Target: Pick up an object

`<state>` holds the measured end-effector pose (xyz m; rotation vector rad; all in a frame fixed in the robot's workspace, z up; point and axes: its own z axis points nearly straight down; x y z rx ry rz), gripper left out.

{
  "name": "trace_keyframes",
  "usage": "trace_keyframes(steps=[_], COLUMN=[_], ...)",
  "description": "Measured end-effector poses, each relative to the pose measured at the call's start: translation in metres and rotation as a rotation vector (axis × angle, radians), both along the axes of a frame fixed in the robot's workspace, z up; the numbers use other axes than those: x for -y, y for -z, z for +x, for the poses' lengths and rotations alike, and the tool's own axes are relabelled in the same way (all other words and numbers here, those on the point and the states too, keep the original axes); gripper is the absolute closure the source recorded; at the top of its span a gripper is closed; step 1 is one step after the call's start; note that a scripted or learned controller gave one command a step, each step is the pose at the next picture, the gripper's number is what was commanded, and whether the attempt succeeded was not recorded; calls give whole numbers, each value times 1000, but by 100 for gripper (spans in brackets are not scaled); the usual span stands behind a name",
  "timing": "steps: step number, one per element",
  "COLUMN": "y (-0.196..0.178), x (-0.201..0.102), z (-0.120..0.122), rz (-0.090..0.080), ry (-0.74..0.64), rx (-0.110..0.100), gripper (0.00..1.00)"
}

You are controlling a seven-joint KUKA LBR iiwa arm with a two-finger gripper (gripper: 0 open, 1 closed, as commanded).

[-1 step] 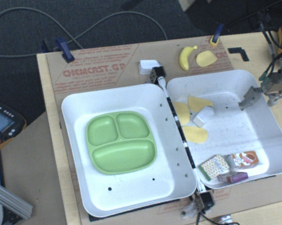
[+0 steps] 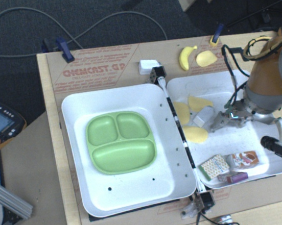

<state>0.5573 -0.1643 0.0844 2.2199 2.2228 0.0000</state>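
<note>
Claw (image 2: 215, 123) sits by the grey block (image 2: 202, 118) near the right bin's (image 2: 272, 169) left edge, can't tell if it's apart or together; block looks light and stiff, so pinch its 2 flat sides.

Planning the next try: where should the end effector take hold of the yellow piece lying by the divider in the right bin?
Grip the yellow piece across its narrow width, coming straight down. It lies flat with open floor toward the right bin centre; the divider rim crowds its left side, so keep fingers off that edge.
</note>
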Motion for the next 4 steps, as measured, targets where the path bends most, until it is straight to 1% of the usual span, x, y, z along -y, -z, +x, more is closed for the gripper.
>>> trace_keyframes(steps=[1, 2, 3, 4], y=[-1, 0, 0, -1], x=[-69, 17, -42, -67], z=[-3, 40, 54, 110], rz=[1, -1, 1, -1], ry=[0, 1, 0, -1], rx=[1, 0, 0, 2], gripper=[0, 0, 0, 0])
